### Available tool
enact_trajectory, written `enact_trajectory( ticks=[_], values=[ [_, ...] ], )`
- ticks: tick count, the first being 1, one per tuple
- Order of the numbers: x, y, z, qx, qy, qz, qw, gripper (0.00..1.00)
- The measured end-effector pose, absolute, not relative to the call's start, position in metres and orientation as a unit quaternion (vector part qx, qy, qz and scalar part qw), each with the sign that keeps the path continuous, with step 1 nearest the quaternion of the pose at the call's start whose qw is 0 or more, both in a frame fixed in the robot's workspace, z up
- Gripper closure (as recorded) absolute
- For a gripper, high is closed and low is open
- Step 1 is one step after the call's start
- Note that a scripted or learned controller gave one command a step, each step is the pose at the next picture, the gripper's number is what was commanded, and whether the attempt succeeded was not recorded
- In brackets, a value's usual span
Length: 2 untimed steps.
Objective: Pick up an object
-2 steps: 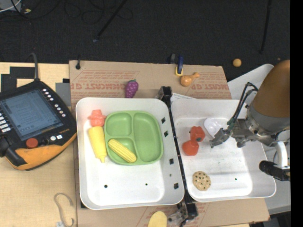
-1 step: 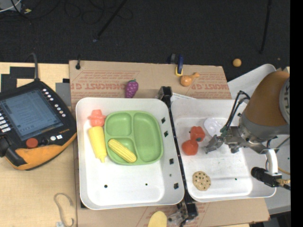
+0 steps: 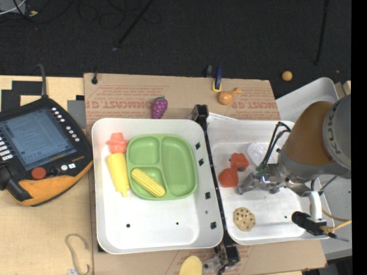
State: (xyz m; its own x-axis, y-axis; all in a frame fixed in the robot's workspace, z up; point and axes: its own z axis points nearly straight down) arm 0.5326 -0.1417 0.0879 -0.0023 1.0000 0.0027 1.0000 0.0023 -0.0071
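Red toy beside gripper, grip unclear

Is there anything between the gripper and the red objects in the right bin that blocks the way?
Nothing visible blocks it. The gripper sits in the right bin, just right of the lower red object, with only bare bin floor between them. The cookie lies below, off that path.

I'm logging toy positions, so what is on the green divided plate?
A yellow corn cob lies in the green divided plate, in its lower-left compartment, one end over the rim. The other two compartments show nothing. Whatever lies beneath the corn is covered.
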Motion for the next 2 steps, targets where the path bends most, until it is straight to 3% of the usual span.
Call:
enact_trajectory(
  ticks=[1, 2],
  values=[
    [0.533, -0.144, 0.101, -0.709, -0.705, 0.0007, 0.003, 1.0],
    [0.536, -0.142, 0.144, -0.707, -0.707, -0.0004, 0.0, 1.0]
  ],
)
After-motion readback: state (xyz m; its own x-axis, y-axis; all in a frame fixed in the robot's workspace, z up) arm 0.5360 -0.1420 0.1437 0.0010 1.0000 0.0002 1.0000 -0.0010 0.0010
